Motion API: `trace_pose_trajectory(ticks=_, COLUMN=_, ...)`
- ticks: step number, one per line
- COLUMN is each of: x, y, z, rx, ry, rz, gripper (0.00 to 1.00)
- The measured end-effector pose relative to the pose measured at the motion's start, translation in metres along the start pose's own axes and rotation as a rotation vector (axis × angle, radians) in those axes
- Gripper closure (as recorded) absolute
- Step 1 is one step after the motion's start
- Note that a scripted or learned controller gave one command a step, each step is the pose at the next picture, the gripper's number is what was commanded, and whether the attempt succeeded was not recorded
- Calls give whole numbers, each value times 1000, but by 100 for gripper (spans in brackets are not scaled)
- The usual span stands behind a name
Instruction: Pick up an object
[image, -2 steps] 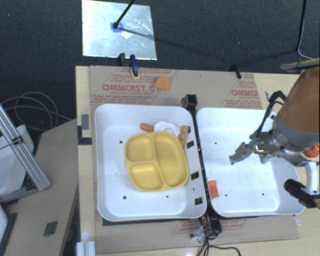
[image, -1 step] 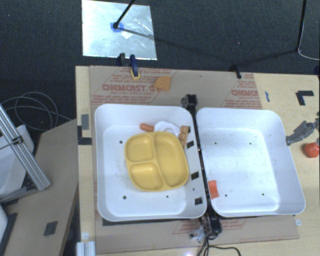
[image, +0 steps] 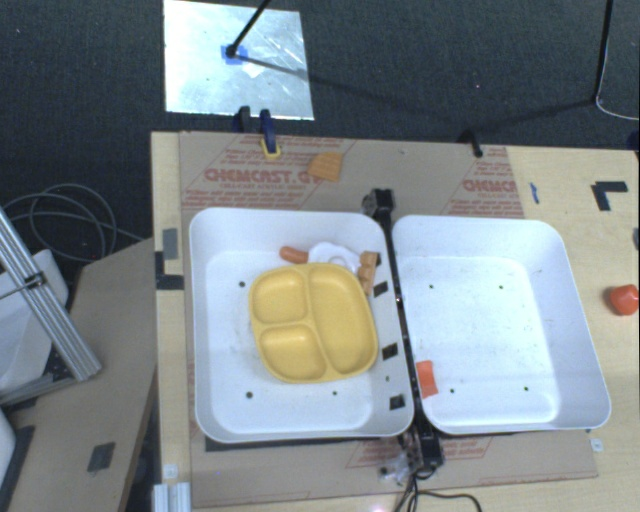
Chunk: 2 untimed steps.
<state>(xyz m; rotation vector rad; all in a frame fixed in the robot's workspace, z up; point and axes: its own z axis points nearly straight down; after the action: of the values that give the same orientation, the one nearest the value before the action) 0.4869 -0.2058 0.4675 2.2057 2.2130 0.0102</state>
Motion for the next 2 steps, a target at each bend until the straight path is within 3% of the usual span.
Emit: trace_pose_trajectory(ticks=2, x=2, y=0, z=7, rx=12, ry=5, rz=-1, gripper=0)
